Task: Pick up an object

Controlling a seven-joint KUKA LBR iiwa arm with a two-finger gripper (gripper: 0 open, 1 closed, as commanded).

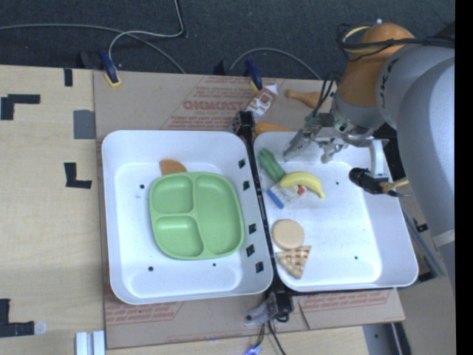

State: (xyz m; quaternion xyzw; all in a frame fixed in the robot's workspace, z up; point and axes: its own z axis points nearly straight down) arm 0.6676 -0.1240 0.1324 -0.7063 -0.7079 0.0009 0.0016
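Note:
My gripper [312,148] hangs over the back of the right bin [369,235], open, with nothing between its fingers. Just below it and to the left lie a yellow banana [304,183] and a green cucumber-like piece [270,166], and a small blue, white and red packet [285,194] rests against the banana. Nearer the front of this bin sit a round tan bun [287,234] and a waffle wedge [294,259].
The left bin [126,198] holds a green divided plate [196,214] with an orange piece [173,166] tucked behind it. A black divider [255,198] runs between the bins. On the cardboard behind them lie a wrapper [260,102] and an orange item [295,95].

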